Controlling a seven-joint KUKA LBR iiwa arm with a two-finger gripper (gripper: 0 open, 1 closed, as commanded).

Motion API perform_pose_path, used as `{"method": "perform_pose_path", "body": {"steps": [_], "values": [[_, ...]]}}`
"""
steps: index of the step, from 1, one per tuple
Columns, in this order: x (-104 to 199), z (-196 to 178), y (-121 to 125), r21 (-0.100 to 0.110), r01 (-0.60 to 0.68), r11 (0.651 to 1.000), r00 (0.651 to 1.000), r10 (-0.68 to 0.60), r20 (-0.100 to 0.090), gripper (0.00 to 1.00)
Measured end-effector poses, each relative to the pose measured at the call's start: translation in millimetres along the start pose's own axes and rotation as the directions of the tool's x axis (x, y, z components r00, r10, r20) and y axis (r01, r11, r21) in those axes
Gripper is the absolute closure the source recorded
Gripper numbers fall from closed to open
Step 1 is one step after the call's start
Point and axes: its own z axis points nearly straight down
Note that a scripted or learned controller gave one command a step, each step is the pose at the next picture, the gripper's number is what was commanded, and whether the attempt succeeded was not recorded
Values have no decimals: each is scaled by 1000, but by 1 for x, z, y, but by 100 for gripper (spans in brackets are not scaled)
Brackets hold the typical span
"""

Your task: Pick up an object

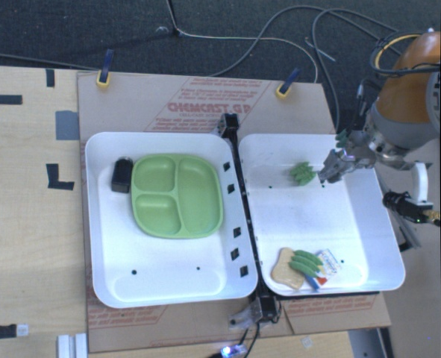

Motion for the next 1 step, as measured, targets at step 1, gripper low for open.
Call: {"method": "perform_pose_path", "body": {"steps": [1], "values": [[60, -7, -11, 0, 1, 1000, 1000, -1, -1, 100]]}}
